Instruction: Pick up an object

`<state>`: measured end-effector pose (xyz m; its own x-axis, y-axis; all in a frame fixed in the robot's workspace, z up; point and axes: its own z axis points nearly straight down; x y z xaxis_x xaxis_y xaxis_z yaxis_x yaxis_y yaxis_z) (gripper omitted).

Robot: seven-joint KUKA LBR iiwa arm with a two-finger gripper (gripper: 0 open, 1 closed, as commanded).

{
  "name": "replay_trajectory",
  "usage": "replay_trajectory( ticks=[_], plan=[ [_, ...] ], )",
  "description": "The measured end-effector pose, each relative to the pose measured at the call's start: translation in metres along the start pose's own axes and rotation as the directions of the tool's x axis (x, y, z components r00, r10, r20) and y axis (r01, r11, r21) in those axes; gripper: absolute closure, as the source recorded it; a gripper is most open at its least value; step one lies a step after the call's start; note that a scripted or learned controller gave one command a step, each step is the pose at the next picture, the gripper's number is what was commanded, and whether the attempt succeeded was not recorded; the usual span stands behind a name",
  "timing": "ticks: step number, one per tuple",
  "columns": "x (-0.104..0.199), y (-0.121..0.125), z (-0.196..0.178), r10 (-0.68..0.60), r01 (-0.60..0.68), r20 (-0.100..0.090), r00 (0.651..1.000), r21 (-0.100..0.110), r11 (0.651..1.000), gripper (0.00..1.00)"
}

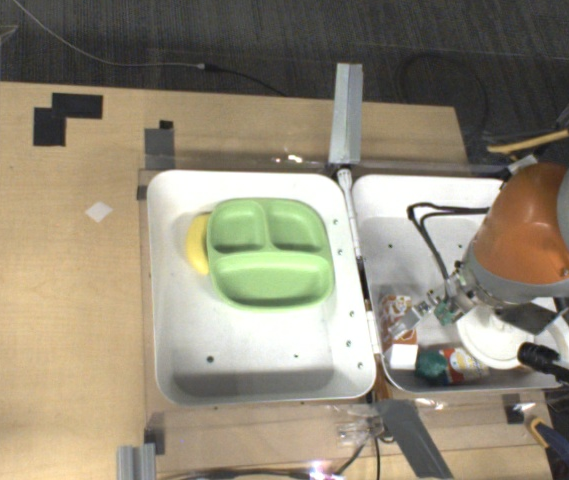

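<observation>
My gripper (442, 308) is low in the right bin (394, 218), under the orange band of the arm (529, 233). Its tip sits among a cluster of small items near the bin's front. A brown and red packet (395, 313) lies just left of the tip. In front of it are a small white box (402, 354), a dark green object (432, 365) and a red and white piece (461, 362). A white round dish (494, 342) lies right of the tip, partly under the arm. I see nothing lifted.
The left bin (254, 368) bears a green divided plate (267, 251) with a yellow object (196, 245) poking out at its left edge. A black cable (426, 230) loops across the right bin's floor. A metal post (346, 118) stands behind the bins' shared wall.
</observation>
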<state>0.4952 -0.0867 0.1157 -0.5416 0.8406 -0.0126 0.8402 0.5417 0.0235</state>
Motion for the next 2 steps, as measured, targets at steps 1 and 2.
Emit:
replay_trajectory(
  ticks=[1, 2],
  plan=[
    [-0.023, 0.026, 0.008, -0.054, 0.054, 0.001, 0.999, -0.007, 0.999, 0.00],
    [-0.011, 0.012, 0.005, -0.171, 0.172, 0.043, 0.984, -0.034, 0.984, 0.00]
  ],
)
